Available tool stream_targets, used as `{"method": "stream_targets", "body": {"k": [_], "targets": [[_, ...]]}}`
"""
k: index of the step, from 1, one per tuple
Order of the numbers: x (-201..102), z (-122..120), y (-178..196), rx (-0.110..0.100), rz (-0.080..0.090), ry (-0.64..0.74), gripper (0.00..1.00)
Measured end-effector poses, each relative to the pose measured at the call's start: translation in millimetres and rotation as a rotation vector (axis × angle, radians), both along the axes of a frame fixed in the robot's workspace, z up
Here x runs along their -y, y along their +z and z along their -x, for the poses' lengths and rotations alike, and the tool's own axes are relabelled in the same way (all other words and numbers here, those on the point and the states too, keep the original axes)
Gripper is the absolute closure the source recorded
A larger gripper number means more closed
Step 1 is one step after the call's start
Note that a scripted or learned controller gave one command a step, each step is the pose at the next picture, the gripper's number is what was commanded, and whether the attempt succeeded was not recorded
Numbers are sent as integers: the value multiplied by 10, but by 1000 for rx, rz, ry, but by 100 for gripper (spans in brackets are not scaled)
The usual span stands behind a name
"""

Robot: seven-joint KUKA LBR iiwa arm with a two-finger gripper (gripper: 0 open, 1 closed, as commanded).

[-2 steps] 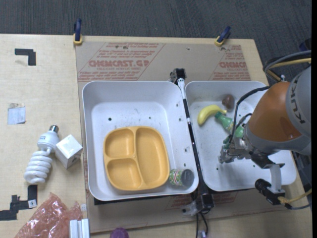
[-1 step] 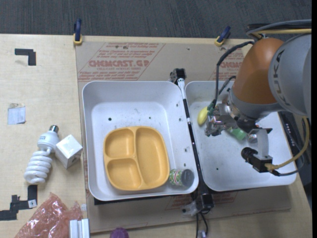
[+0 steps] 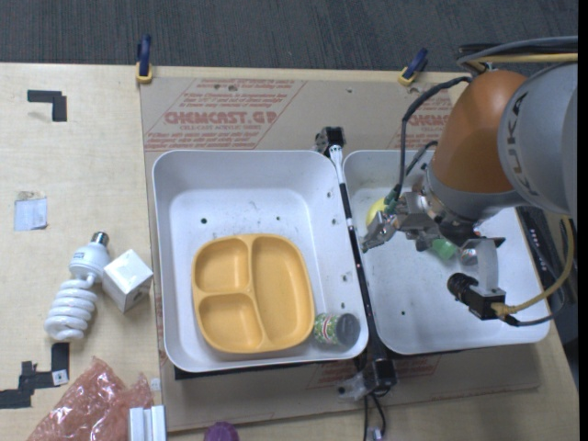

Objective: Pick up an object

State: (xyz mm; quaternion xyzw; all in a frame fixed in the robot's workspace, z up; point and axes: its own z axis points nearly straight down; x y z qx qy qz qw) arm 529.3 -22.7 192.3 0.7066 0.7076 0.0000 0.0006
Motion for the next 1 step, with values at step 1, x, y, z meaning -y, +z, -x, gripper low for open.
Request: {"method": "stream_targets", "body": {"k": [1], "targets": [[806,-542,-608,-2,1,-1,0]]}}
